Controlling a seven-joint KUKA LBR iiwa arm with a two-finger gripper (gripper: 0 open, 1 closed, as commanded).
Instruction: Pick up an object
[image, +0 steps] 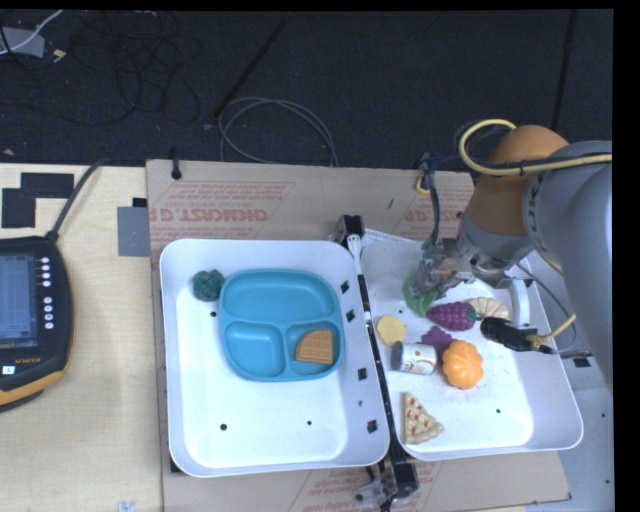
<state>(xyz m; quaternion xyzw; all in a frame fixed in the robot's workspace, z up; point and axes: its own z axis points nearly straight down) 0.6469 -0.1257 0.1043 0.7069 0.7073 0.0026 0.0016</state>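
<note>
- Hand low in the right bin, over a green item near its back edge (finger state impossible to tell).
- Around it: grapes, orange, can, yellow disc, pizza slice.
- Left bin: blue tray with waffle, green ball beside.

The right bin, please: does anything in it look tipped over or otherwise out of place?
The small can lies on its side between the yellow disc and the orange fruit, not upright. The other toys in the right bin lie loose but look undamaged, and nothing is spilled.
</note>
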